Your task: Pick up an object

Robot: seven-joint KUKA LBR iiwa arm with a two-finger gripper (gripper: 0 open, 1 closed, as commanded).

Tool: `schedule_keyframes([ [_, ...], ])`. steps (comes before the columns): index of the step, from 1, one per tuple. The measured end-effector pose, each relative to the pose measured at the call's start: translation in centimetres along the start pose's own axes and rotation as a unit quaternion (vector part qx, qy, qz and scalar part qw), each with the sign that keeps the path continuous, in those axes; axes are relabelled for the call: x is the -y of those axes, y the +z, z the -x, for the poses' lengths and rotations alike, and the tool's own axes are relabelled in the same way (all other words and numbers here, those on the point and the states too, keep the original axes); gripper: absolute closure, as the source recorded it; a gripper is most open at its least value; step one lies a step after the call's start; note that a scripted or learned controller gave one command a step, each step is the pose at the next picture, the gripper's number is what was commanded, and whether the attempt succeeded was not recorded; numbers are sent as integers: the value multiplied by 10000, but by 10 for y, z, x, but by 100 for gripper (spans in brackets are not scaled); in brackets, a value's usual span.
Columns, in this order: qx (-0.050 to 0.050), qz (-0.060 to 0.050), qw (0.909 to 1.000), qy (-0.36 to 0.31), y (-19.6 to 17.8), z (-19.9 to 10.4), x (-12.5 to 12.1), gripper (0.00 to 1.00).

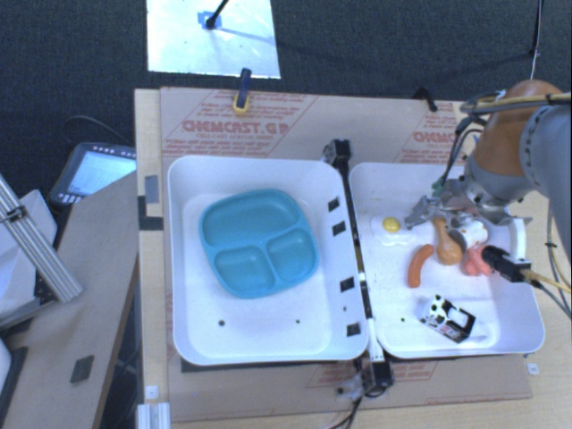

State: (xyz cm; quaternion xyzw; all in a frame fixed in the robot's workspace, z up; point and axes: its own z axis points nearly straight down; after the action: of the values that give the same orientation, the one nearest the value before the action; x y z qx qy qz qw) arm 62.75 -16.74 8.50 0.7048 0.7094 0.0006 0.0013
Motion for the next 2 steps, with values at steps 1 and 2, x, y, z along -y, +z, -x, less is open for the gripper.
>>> schedule_keyframes([
  [1,6,21,10000,-8,-12,0,-1,100],
  [2,3,17,10000,5,-76,3,-1,100],
])
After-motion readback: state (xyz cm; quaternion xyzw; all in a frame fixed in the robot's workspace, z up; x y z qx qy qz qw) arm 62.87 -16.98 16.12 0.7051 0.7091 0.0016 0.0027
